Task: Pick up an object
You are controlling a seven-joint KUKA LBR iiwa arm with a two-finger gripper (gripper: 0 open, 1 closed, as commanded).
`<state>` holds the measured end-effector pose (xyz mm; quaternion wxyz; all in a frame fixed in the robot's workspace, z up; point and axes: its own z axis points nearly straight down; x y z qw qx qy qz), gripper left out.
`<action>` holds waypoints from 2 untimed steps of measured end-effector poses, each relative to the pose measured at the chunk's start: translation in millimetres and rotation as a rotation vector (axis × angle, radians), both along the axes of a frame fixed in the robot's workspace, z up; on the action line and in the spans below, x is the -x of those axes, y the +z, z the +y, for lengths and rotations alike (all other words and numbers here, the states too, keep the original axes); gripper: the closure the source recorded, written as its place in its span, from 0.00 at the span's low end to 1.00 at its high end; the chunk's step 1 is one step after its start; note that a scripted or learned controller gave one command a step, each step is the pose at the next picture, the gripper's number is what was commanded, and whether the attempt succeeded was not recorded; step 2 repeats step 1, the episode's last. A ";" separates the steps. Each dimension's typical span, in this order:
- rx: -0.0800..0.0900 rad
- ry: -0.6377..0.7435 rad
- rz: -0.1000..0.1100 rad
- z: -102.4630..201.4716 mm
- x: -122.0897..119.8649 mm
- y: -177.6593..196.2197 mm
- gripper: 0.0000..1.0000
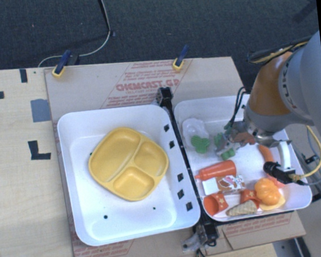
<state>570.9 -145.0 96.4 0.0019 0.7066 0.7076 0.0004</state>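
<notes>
Camera view shows two shallow white bins side by side on a cardboard sheet. The left bin holds one yellow divided plate, a smooth moulded plastic piece with three compartments and rounded corners, lying flat near the middle.

The right bin holds the clutter. A green toy lies beside a clear, crumpled plastic item in the upper part. Below them sit an orange-red bottle lying on its side, a small printed packet, a red cup, a pale wedge like a cone, and a round orange fruit with a glossy skin. An orange stick, possibly a carrot, lies along the right side, partly under the arm.

The arm reaches in from the right. The gripper is low in the right bin, just beside the green toy and above the bottle. Whether it is spread or pressed together cannot be told from this angle, and no item is seen pinched in it.

Judgement: the step in hand is the descent onto a target, most likely the green toy or the bottle. To do it well, the tool should centre over one item alone, clear of neighbours and of the thin clear plastic, which would crumple and slip. The bottle's rounded body should be gripped across its narrow width.
</notes>
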 end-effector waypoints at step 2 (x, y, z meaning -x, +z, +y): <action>-0.004 0.009 -0.005 91.4 -14.6 93.7 1.00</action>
